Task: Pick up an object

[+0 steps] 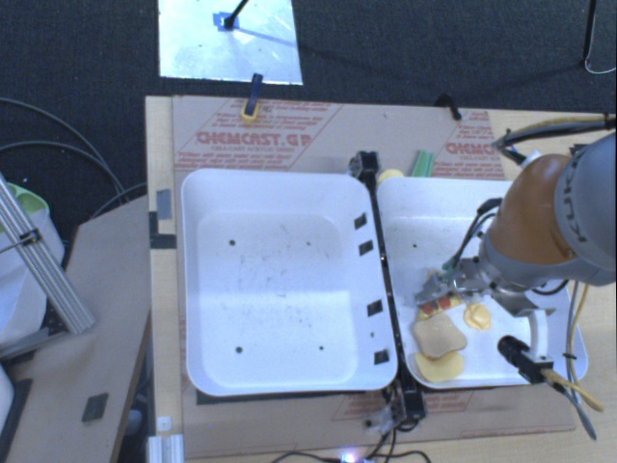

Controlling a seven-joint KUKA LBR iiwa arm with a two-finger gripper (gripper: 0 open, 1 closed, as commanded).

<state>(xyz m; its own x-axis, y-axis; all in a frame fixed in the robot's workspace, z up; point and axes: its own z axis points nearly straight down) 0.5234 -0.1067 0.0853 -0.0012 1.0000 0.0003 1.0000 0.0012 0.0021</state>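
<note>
Reaching into the right bin (424, 201), the arm (540, 225) had its gripper (445, 283) low over a cluster of small objects near the bin's front left corner. Jaws' state could not be told. Candidate objects: tan bread-like piece (440, 335), yellow disc (439, 366) beneath it, small yellow piece (476, 313), red bit (442, 303). Judged step: descent to grasp. Next move would call for closing on one item and lifting straight up. Centre divider and front wall lay close; left bin (280, 287) offered open room.
</note>
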